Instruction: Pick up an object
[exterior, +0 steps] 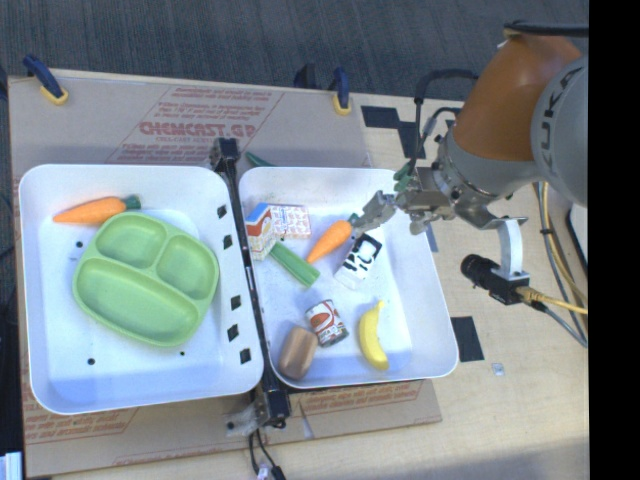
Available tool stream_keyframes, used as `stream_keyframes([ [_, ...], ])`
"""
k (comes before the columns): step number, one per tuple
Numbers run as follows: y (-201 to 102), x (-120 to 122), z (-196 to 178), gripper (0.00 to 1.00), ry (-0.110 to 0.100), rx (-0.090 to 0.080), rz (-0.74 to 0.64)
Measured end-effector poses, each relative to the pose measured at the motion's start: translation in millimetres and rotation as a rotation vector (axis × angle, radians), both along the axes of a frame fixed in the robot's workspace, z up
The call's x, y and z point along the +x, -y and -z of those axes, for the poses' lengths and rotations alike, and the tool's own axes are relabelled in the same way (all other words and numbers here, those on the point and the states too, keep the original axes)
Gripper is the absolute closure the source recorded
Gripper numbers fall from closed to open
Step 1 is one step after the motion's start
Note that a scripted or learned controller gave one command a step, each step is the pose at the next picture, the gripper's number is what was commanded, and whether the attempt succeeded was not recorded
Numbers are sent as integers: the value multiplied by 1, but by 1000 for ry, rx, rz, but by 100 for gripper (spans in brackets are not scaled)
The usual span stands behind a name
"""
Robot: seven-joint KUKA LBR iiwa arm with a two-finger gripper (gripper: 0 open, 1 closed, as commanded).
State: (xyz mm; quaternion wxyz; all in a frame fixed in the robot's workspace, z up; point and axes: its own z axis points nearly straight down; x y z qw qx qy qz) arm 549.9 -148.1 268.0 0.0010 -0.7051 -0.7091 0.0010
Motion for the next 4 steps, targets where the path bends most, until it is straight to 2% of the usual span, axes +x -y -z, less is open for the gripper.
stream_keyframes([
  [3,0,0,0,0,0,0,0],
  [4,-38,-74,108,0,-2,1,-2],
])
